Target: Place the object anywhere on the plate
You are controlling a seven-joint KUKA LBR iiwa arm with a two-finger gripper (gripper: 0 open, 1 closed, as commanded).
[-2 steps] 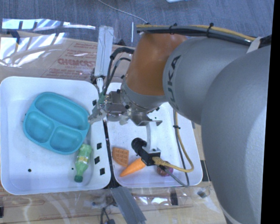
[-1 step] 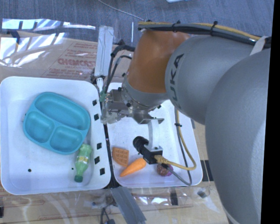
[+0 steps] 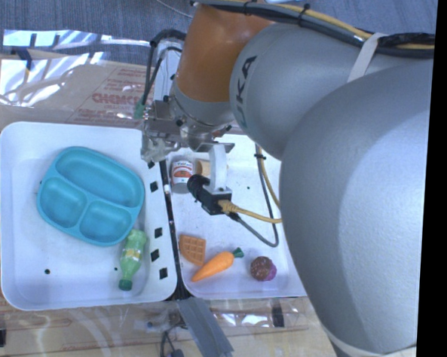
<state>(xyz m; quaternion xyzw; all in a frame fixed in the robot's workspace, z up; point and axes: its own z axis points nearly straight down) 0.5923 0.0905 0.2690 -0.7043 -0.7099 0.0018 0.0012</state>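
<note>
You are looking at a robotics lab bench: a big grey arm (image 3: 339,143) fills three o'clock, two white bins (image 3: 21,275) hold toy food, cardboard (image 3: 100,91) lies at eleven o'clock, tape (image 3: 206,331) at six.

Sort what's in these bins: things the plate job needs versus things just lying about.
Belongs to the job:
blue plate, left bin
gripper, over the small jar in the right bin

Lying about, or possible picks:
green bottle, beside the plate
waffle
carrot
dark round fruit
</note>
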